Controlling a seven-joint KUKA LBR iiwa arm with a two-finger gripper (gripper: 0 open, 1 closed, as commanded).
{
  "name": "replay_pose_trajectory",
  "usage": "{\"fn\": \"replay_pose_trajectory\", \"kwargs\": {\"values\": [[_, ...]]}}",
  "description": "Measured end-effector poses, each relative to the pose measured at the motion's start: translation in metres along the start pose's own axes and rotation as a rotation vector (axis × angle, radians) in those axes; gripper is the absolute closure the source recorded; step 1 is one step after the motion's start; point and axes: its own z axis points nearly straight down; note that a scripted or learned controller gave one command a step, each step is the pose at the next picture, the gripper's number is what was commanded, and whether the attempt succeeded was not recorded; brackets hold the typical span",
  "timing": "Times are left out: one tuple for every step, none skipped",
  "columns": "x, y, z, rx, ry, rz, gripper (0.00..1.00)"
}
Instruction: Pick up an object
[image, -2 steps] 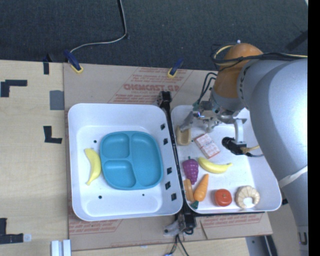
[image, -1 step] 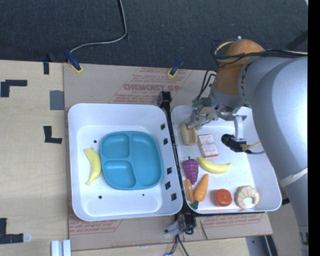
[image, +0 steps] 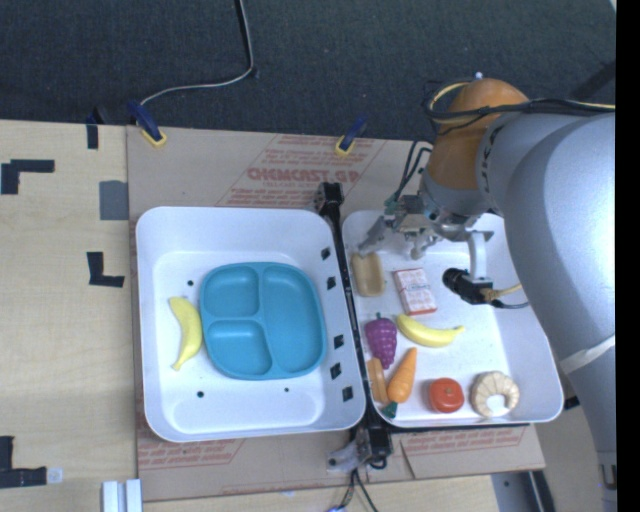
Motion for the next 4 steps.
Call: {"fn": "replay_pose_trajectory", "kwargs": {"values": [[-0.021, -0.076, 0.011, -0.001, 0.000, -0.001, 0.00], [-0.034, -0.153, 0.010, -0.002, 0.000, -0.001, 0.00], [-0.012, -0.102, 0.011, -0.004, 0.000, -0.002, 0.00], [-0.004, -0.114, 0.011, -0.006, -0.003, 0.000, 0.00]]}}
